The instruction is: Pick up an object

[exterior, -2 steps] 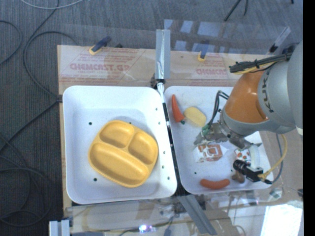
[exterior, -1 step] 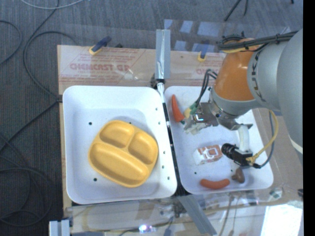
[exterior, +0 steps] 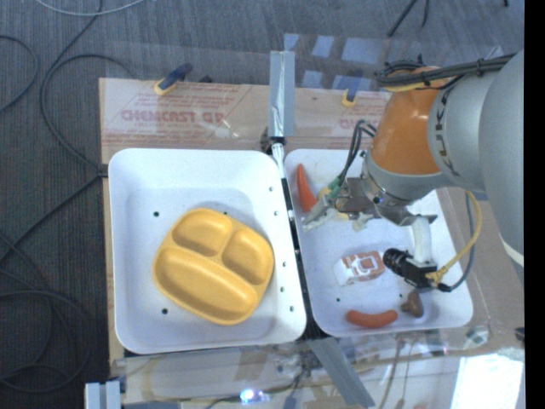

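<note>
We cannot tell the jaws' (exterior: 328,213) state; we should centre them over the carrot (exterior: 303,187) before closing.

White bins: two (exterior: 128,228) (exterior: 456,309)
Yellow divided trays: one (exterior: 213,264)
Orange carrots: one (exterior: 303,188)
Sausages: one (exterior: 372,318)
Small packets: one (exterior: 361,266)
Brown lumps: one (exterior: 413,304)

light: bright, even, from overhead | shadows: soft and faint, a thin one under the yellow tray (exterior: 215,265) in the left bin (exterior: 136,177) | glare: white wash at the near right corner; small bright spot at the near edge | focus: fairly sharp mid-frame, arm (exterior: 477,118) slightly soft | distortion: none evident
</note>
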Motion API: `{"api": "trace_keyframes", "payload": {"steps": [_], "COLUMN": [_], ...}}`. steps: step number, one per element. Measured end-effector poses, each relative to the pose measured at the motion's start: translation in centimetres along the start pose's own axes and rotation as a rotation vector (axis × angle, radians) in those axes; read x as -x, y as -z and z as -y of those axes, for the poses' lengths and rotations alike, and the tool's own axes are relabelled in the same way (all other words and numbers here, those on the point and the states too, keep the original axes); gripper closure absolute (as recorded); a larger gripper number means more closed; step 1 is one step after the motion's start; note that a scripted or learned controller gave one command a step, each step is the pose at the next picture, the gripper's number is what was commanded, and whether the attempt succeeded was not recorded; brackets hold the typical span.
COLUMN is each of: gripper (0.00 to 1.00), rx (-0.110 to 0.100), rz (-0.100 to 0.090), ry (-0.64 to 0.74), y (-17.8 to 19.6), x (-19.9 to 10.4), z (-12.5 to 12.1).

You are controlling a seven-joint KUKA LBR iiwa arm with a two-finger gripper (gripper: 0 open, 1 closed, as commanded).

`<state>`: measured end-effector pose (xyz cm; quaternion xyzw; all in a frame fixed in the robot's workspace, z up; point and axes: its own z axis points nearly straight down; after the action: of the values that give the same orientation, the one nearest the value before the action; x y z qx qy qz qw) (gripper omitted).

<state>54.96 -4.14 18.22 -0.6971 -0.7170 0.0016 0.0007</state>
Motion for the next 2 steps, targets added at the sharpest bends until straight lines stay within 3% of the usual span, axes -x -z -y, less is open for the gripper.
{"api": "trace_keyframes", "payload": {"steps": [1, 2], "gripper": [0.00, 0.00], "rx": [-0.001, 0.010], "rz": [0.000, 0.000], "ry": [0.284, 0.210], "y": [-4.8, -9.3], "x": [5.4, 6.4], "z": [2.9, 2.4]}}
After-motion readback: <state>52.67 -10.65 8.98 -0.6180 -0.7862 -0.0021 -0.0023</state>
